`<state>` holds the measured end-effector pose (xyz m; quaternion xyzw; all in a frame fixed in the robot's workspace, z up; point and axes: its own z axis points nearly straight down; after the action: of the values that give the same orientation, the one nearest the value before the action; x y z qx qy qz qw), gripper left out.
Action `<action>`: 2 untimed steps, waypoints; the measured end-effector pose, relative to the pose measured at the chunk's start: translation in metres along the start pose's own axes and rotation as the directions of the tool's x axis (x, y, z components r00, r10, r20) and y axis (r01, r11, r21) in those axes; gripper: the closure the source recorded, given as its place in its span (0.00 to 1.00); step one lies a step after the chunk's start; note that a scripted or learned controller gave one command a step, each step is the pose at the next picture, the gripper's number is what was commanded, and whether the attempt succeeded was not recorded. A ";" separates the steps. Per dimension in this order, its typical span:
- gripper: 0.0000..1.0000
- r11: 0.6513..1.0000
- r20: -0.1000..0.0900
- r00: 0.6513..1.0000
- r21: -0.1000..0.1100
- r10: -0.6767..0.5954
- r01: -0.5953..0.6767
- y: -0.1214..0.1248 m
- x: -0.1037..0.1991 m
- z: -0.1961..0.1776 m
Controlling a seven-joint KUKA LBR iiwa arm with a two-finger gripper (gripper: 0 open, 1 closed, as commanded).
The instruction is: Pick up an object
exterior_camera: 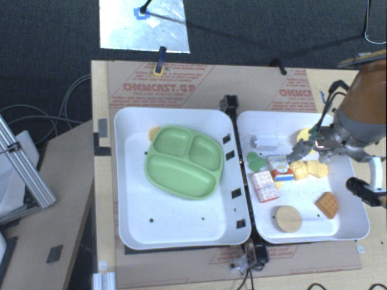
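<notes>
The right bin (351, 222) holds several small toy food items: a red and white box (264, 186), a small can-like pack (279, 167), yellow pieces (309, 171), a green piece (256, 161), a brown waffle-like square (327, 205), a tan round disc (288, 219) and a pale clear item (265, 141). My gripper (301, 150) reaches in from the right and hangs low over the upper middle of this bin, just above the yellow pieces and beside the can-like pack. A bit of yellow (304, 136) shows at the gripper's upper side; what it belongs to is unclear.
The left bin (133, 222) holds a green divided plate (184, 161) with a small yellow thing (154, 133) peeking from behind its upper left rim. A black divider (239, 162) with clips runs between the bins. The arm's orange band (369, 95) sits above the right bin's far right.
</notes>
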<state>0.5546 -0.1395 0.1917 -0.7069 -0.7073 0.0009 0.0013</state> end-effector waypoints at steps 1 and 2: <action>0.00 1.000 0.000 1.000 0.000 -0.001 0.001 0.000 0.001 0.063; 0.00 1.000 0.009 1.000 -0.015 0.003 -0.002 0.004 -0.002 0.102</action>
<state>0.5584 -0.1417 0.0893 -0.7078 -0.7064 -0.0012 -0.0071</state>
